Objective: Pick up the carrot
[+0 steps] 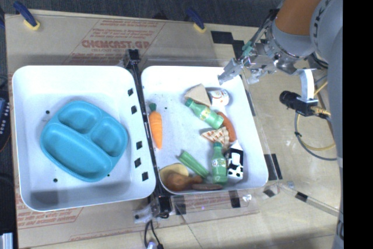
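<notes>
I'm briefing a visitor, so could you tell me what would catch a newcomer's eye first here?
Probably the bright blue divided plate, alone in the left bin. Next, the orange carrot by the right bin's left wall, apart from the toy food clutter. The gripper sits at that bin's upper right corner.

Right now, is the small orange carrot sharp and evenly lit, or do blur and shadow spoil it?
Camera view: the small orange carrot is fairly sharp and evenly lit against the right white bin; the two-finger gripper looks soft; the left white bin has shadow in its near corner.

Carrot [155, 129] along right bin's [175, 76] left wall (green top upward).
</notes>
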`<action>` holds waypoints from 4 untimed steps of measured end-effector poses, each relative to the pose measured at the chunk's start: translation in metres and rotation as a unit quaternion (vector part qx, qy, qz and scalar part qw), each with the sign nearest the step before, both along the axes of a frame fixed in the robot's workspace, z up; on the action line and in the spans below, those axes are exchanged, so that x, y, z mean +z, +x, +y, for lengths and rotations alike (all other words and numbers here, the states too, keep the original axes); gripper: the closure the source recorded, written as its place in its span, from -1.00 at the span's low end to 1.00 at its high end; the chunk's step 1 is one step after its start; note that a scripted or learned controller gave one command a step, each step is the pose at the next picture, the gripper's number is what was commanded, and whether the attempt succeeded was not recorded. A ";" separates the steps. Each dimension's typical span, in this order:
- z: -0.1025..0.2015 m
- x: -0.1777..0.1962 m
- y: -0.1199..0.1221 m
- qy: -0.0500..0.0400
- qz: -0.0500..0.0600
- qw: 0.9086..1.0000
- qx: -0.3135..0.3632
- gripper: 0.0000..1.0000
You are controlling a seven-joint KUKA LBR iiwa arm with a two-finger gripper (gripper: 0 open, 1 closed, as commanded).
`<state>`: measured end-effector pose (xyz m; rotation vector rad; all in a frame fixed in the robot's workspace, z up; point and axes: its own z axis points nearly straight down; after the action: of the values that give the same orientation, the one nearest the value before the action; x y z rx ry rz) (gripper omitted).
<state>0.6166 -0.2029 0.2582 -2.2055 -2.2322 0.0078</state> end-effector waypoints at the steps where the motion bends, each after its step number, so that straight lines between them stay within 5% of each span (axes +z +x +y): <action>1: 0.053 -0.148 -0.048 0.002 0.006 0.997 0.079 -1.00; 2: 0.098 -0.166 -0.001 -0.001 -0.001 0.998 0.059 -1.00; 3: 0.098 -0.156 -0.001 -0.001 0.001 0.998 0.062 1.00; 4: 0.178 -0.062 -0.001 0.000 -0.004 1.000 0.014 1.00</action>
<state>0.6160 -0.0249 0.1966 -2.1773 -2.2674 -0.0002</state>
